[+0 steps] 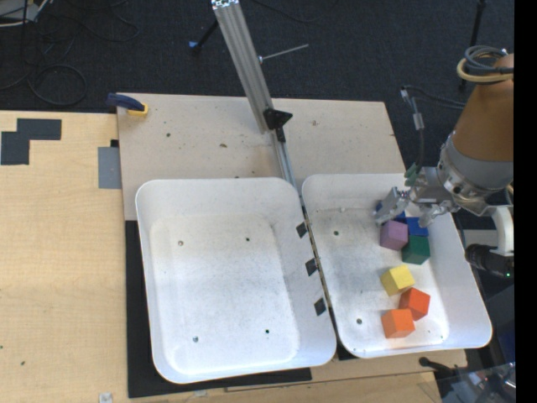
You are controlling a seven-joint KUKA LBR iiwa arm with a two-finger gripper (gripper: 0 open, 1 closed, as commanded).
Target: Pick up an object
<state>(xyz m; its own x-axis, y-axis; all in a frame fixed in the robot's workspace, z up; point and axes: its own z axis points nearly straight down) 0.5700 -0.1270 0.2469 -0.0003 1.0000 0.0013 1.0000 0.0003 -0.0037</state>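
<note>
The right bin (352,309) holds several small blocks: a purple one (393,234), a blue one (415,226) partly hidden behind it, a green one (416,249), a yellow one (398,279), and two orange ones (415,301) (397,322). My gripper (410,211) hangs just above the purple and blue blocks at the bin's upper right, its fingers spread apart on either side. Nothing sits between them.
The left bin (168,217) lies beside the right one, with black clips (311,267) along the shared edge. A slanted aluminium pole (247,61) rises behind the bins. A blue-and-yellow clamp (127,104) sits at the bench's far left corner.
</note>
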